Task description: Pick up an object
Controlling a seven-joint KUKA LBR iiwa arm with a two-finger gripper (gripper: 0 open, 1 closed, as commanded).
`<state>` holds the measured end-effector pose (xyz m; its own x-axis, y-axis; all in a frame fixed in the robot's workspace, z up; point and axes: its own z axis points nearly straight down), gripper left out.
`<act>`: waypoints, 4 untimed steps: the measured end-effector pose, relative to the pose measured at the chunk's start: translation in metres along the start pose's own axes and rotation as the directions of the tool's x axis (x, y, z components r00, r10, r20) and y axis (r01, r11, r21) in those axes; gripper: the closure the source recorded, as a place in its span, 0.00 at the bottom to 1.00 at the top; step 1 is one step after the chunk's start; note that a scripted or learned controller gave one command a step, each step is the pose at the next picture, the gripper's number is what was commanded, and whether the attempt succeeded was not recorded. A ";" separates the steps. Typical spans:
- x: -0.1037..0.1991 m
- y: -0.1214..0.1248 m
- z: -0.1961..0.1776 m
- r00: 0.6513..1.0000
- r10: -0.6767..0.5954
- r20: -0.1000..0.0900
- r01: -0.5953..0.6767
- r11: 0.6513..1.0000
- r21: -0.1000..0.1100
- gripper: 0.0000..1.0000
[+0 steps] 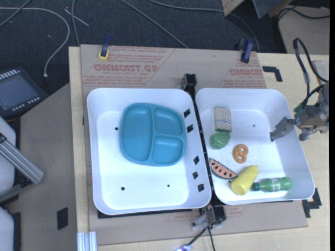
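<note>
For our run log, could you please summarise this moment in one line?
gripper: right bin's right edge, holding nothing | pretzel, watermelon slice, green bottle: in bin | pick: not started

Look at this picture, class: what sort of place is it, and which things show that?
Probably a robotics lab bench for grasping trials. Two white bins sit clamped on a board, toy food such as a watermelon slice lies in one, and a pincer reaches in beside loose cables.

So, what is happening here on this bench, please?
A robot arm reaches in from the right, and its claw is at the right bin's right rim, holding nothing visible. That bin holds a small box, a green toy, a pretzel, a melon slice, a yellow piece and a green bottle. The left bin holds a blue plate. Nothing is picked up yet.
</note>
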<state>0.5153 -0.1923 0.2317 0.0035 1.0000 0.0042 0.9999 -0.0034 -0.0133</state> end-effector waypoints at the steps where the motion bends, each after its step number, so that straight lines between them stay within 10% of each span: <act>1: 0.000 0.003 -0.006 1.000 -0.004 0.003 0.004 1.000 -0.012 0.00; 4: 0.003 0.008 0.128 1.000 -0.003 0.001 0.003 1.000 -0.007 0.00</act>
<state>0.5211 -0.1888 0.1032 0.0004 1.0000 0.0028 1.0000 -0.0004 -0.0060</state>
